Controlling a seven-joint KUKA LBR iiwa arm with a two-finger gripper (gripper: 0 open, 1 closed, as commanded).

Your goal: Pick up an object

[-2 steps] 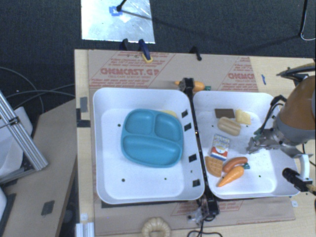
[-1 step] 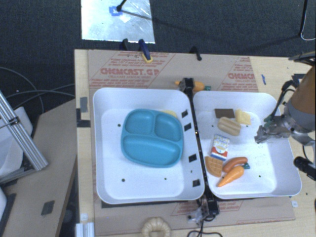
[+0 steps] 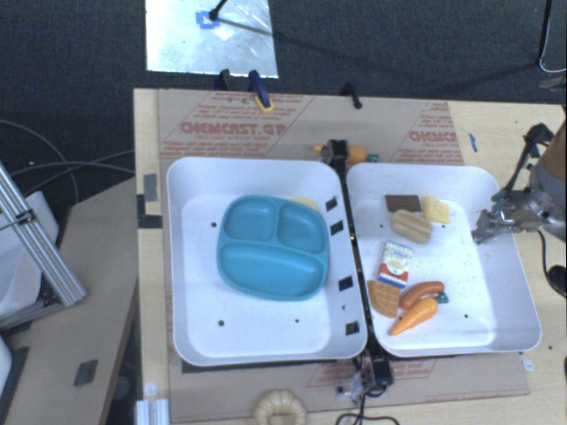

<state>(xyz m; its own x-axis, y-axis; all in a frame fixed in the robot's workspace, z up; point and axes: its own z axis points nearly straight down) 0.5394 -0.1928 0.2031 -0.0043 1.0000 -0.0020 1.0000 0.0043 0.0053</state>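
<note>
**Gripper parked at the right bin's edge**

Over the right rim of the right bin (image 3: pixel 518 277), the gripper (image 3: pixel 489 227) is seen with nothing between its fingers; open or closed can't be told. Toy food is scattered nearby: bun (image 3: pixel 411 227), carrot (image 3: pixel 414 316), sausage (image 3: pixel 421 292), carton (image 3: pixel 396 263). A blue divided plate (image 3: pixel 273 247) is sat in the left bin (image 3: pixel 190 264)

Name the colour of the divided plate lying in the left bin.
Light blue: the divided plate shows plainly in the camera view.
</note>
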